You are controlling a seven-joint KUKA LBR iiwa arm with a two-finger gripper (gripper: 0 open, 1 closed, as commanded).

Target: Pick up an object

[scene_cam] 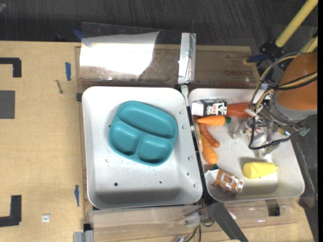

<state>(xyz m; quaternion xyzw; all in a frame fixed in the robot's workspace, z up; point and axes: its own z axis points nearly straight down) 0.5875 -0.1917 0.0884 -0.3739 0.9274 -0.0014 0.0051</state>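
The right bin (290,183) holds several small toys. A black-and-white carton (209,107) lies at its back left, with an orange carrot (211,120) just in front of it. Two more orange pieces (208,137) run down the left wall. A yellow lump (260,169) rests near the front right, and a brown box (227,181) near the front. A red-orange piece (239,110) lies at the back. My gripper (251,130) hangs low over the middle of this bin, between the carrot and the yellow lump, amid loose cables.
The left bin (96,175) bears a teal divided plate (143,131). The arm's orange band (303,82) and cables overhang the right bin's back right corner. A clear plastic panel (121,57) stands behind the left bin.
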